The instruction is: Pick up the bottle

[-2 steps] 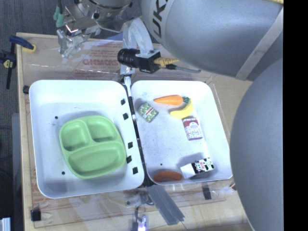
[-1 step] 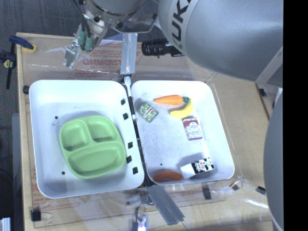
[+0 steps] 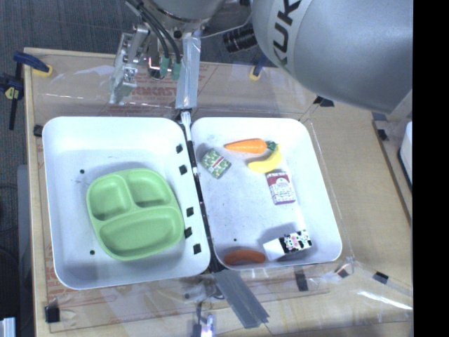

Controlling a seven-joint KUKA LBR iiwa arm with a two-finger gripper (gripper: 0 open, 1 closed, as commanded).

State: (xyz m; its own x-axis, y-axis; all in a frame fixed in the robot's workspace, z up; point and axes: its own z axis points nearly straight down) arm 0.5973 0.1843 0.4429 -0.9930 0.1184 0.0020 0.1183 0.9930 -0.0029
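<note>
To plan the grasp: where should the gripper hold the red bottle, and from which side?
Probably across its middle, from straight above. The red bottle lies flat with both long sides free, while the banana crowds its far end.

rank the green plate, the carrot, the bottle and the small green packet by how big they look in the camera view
1. green plate, by far the largest
2. carrot and bottle, too close in apparent size to rank
3. small green packet, the smallest
</note>
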